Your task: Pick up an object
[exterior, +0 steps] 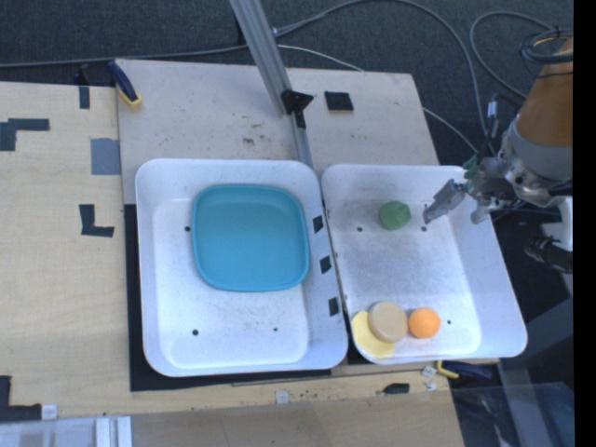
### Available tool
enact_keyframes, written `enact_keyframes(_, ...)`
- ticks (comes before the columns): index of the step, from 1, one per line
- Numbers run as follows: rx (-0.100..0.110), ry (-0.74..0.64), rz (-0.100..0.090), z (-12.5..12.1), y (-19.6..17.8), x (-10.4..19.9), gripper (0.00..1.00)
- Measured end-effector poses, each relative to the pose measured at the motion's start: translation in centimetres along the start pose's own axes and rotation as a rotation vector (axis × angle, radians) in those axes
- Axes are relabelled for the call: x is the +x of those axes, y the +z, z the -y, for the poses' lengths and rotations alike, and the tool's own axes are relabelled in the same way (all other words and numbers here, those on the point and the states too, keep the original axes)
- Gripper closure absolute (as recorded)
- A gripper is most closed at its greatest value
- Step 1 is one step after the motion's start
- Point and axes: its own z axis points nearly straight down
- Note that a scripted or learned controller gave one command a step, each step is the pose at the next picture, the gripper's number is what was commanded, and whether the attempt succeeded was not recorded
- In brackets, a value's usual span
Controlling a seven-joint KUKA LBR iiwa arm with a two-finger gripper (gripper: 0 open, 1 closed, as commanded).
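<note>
Hand (453, 203) hangs over the right bin's (484, 277) far right side with its fingers spread and nothing between them, so the pick is not yet made. Nearest lies a green ball (395, 215), just to its left; an orange ball (424, 322) and a tan disc (387, 321) sit at the near edge. A blue plate (250, 237) fills the left bin (163, 277). Both bins rest on a pale wooden surface (56, 250) above dark carpet (140, 12) strewn with cables.
</note>
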Motion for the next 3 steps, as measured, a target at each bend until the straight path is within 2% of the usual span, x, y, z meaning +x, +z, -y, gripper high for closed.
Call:
enact_keyframes(2,0.000,-0.001,0.000,0.7,9.2,1.4,0.00)
enact_keyframes(3,-0.003,-0.001,0.001,0.6,7.9,1.4,1.00)
